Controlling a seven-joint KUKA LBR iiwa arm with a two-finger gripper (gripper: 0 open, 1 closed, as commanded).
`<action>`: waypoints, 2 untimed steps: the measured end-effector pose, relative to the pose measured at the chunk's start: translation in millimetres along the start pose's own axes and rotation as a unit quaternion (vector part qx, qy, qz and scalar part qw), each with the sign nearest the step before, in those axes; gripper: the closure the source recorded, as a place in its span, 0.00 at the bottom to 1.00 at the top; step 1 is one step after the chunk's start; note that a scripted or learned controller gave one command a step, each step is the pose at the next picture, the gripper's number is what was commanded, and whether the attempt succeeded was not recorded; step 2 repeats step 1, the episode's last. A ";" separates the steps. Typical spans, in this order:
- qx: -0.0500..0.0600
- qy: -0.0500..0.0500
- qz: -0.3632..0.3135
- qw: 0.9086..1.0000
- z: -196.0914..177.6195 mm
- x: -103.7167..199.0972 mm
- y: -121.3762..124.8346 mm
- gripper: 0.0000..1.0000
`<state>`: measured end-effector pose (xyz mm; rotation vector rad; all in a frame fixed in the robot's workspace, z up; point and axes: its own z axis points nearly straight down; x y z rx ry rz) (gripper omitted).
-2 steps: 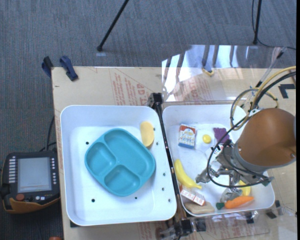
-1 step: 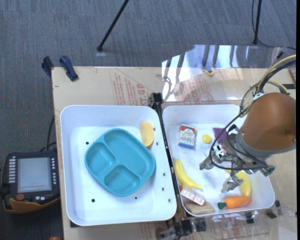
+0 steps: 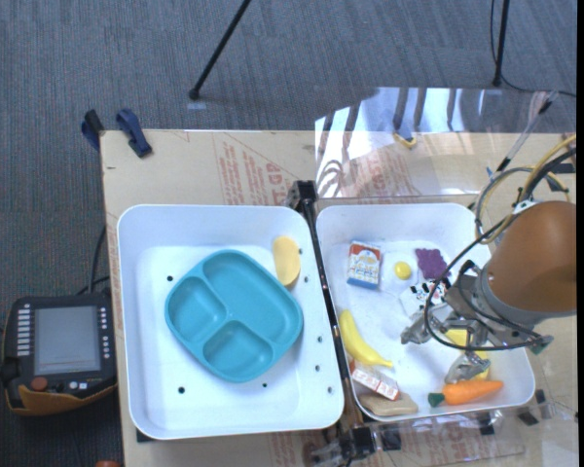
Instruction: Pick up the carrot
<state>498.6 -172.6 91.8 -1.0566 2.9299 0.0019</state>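
The arm [image 3: 530,256] hides the pincer and part of the right bin [image 3: 438,210].

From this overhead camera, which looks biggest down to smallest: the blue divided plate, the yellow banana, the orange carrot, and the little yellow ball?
1. Blue divided plastic plate, clearly largest.
2. Yellow banana and orange carrot: similar in length, too close to rank.
3. Small yellow ball, smallest.
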 end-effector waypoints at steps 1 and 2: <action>-0.005 0.010 -0.002 1.000 5.4 -40.2 -1.9 0.00; -0.005 0.010 -0.002 1.000 5.4 -40.2 -1.9 0.00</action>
